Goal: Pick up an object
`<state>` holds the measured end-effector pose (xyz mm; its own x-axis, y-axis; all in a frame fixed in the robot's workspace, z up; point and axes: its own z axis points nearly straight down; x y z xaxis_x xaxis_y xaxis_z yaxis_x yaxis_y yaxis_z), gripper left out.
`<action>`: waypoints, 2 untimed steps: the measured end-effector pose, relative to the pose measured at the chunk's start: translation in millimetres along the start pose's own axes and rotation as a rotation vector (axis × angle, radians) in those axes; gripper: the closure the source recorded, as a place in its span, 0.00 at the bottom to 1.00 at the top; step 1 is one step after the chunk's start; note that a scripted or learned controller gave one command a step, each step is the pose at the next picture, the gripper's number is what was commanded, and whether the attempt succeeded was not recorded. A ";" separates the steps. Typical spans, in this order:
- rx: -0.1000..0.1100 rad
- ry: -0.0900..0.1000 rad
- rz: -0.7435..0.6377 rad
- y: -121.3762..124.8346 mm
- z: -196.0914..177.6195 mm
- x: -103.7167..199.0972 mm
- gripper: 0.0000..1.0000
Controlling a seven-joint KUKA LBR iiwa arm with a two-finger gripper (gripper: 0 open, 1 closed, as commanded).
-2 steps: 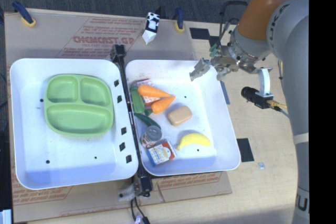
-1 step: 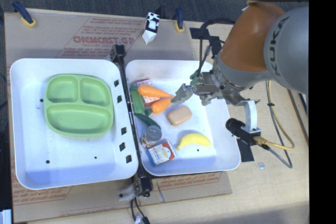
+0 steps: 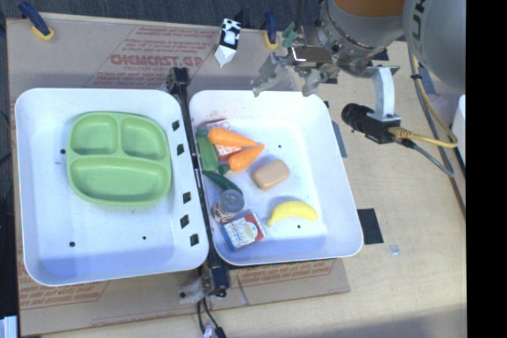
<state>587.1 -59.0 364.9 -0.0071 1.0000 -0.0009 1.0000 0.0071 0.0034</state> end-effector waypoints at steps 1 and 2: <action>0.004 -0.001 0.004 54.5 -1.3 -96.8 0.00; 0.003 -0.001 0.002 54.8 -1.5 -95.8 0.00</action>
